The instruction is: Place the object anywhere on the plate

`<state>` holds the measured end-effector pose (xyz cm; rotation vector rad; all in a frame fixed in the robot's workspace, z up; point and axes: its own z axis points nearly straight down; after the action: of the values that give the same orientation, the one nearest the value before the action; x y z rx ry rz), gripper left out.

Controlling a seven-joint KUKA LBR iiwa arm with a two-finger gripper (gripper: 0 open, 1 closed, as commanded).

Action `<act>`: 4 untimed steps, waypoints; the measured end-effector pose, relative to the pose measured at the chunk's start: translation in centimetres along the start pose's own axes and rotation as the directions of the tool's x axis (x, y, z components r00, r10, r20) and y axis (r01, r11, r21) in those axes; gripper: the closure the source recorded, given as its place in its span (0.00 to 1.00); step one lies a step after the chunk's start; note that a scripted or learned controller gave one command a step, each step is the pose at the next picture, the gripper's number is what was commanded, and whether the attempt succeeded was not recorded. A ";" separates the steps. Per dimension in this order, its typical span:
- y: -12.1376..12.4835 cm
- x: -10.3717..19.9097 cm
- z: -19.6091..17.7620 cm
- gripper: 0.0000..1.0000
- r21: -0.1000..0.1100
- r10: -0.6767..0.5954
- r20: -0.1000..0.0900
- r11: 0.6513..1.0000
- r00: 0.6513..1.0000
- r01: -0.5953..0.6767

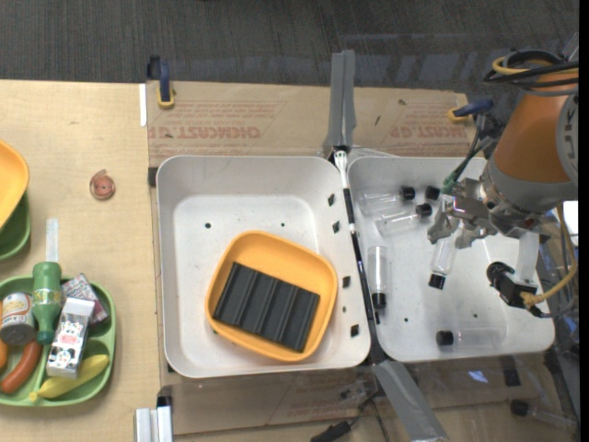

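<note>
Green, at the surface's (74,136) near left edge, a divided tray (55,380) carries toy food: a bottle, a can, a small carton, a sausage and a banana. Just beyond it, at nine o'clock, part of a yellow dish (9,187) shows at the edge, with a small pink disc (103,186) lying alone nearby.

At centre, the left bin (184,339) holds the yellow plate (272,295), and a black ribbed block (266,306) rests on it, tilted toward five o'clock.

At three o'clock, the right bin (405,339) holds clear vials with black caps: one (377,279) against its left wall, others (396,205) toward twelve o'clock, and a loose black cap (445,338) near the front. The gripper (449,238) hangs over this bin with a clear vial (442,263) pinched between its fingers, black cap downward, well apart from the plate. Farthest back, brown cardboard (239,122) lies under both bins.
</note>
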<state>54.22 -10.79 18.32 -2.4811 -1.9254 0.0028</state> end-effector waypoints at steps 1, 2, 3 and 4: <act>-3.3 0.6 2.0 1.00 0.002 -0.106 0.000 0.994 0.994 0.106; -7.7 3.9 -0.7 1.00 0.002 -0.193 0.000 0.981 0.981 0.193; -8.5 7.3 -1.3 1.00 0.001 -0.345 0.001 0.938 0.938 0.345; -9.5 11.5 -0.7 1.00 0.002 -0.538 0.000 0.843 0.843 0.538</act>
<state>47.84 2.67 19.05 -1.8411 -2.5422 0.0046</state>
